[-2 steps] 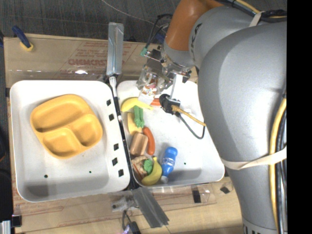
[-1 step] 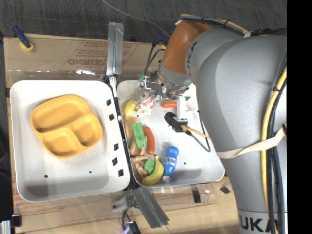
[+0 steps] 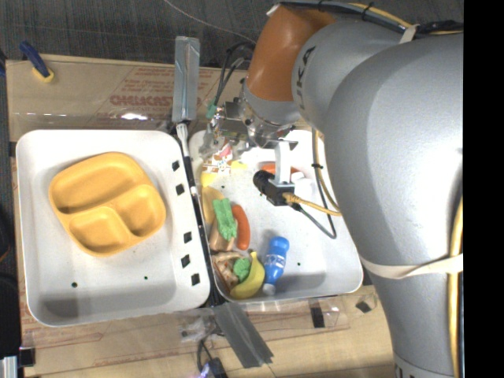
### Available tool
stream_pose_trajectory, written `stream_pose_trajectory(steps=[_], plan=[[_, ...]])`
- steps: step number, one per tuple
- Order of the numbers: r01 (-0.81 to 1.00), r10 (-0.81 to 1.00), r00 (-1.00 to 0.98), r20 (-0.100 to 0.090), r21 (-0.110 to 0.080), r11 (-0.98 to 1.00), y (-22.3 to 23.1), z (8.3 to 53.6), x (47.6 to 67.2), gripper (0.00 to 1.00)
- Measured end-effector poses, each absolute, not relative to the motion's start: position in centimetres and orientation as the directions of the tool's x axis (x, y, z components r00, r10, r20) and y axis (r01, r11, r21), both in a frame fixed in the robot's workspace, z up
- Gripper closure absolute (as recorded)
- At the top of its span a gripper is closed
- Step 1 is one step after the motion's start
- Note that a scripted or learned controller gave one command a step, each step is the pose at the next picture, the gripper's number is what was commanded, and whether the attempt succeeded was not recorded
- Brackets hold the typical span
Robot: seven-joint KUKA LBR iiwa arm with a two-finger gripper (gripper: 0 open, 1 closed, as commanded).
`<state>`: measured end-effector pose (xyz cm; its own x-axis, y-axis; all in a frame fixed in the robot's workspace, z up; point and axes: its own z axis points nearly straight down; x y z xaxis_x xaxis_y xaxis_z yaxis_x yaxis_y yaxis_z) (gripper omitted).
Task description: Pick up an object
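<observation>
Gripper low at the right bin's far-left corner; finger state we cannot tell. Blue bottle lies near front: light, rigid, slick; we'd grasp mid-body.

Bench bears two white bins: left bin, right bin

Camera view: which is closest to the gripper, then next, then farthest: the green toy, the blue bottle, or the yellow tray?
From the gripper, at the right bin's top-left corner:
1. Green toy, just below it by the divider.
2. Blue bottle, lower in the right bin.
3. Yellow tray, over in the left bin.
</observation>
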<state>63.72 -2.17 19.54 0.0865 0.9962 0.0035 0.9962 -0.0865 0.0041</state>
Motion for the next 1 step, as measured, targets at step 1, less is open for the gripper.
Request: stream_pose_trajectory(steps=[1], plan=[[0.997, 0.997, 0.083, 0.002, -0.006, -0.083, -2.23, 20.05, 63.54, 1.0]])
